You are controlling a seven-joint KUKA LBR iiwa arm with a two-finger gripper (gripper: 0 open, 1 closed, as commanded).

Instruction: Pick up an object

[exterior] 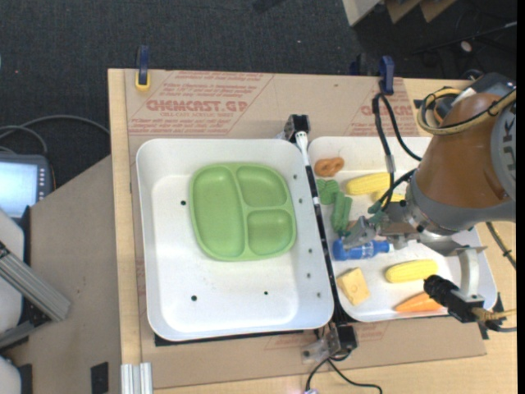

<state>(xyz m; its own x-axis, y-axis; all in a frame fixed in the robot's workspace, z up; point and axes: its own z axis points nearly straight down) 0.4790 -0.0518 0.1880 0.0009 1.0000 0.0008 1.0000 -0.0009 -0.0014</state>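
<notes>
While the bench [205,105] sits on dark carpet, two white bins lie side by side — left bin [164,294] holds one green divided tray [242,212]. Gripper [373,235] is low in the right bin [361,312]; finger state: cannot tell. Directly under it, possibly touching, one blue object [361,250]. Around it: two yellow corn cobs — one [367,184], other [412,271] — one cheese wedge [354,286], one carrot [418,304].

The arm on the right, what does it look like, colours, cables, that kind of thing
The arm has a bulky rounded orange section above a grey collar. Black cables and a yellow one loop along its upper side. Its gripper is dark metal hardware with bluish and green parts, too cluttered to make out in detail.
</notes>
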